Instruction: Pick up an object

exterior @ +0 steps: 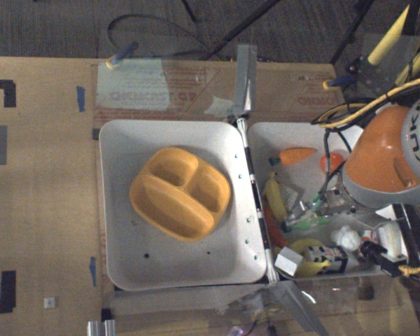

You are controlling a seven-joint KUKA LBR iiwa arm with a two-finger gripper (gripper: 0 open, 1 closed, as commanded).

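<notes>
Two bins sit side by side on the bench. The left bin holds a divided tray, lying near its middle, apart from every wall. The right bin holds a clutter of small items: a carrot toward the far wall, a banana along the left wall, a small box at the near left corner. The arm reaches over the right bin from the right, above this clutter.

Left bin: orange divided plate at centre; open floor from 5 to 9 o'clock. Right bin: crowded with a banana and small clutter.
</notes>
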